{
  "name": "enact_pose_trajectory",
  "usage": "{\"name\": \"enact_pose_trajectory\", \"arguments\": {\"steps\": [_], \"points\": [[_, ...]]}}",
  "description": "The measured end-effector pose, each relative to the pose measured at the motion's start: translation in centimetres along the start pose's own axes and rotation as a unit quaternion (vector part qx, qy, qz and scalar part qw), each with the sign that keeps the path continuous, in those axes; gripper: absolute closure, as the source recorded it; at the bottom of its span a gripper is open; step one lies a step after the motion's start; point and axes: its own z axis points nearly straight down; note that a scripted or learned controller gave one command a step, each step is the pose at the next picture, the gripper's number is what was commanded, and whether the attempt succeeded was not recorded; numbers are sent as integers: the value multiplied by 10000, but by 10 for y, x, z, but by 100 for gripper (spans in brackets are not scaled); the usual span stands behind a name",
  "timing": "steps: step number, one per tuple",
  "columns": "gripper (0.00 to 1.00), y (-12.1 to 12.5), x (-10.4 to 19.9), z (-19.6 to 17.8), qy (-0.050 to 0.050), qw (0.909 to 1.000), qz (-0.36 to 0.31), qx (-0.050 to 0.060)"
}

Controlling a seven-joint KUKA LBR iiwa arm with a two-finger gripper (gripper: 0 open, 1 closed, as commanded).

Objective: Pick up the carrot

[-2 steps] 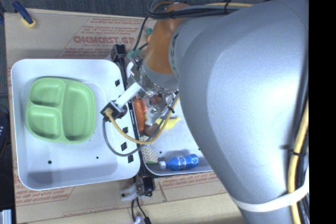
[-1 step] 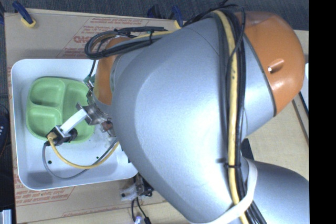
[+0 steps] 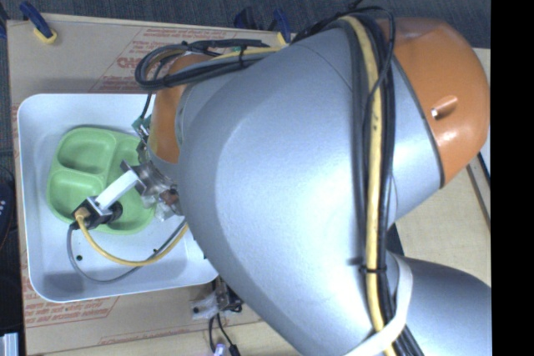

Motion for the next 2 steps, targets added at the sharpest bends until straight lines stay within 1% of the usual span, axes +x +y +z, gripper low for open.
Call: {"name": "enact_pose_trajectory", "arguments": {"steps": [1, 2], "points": [[100, 75, -35, -75, 25, 9985, -545, -24], [100, 50, -66, -74, 21, 9940, 1090, -13]]}}
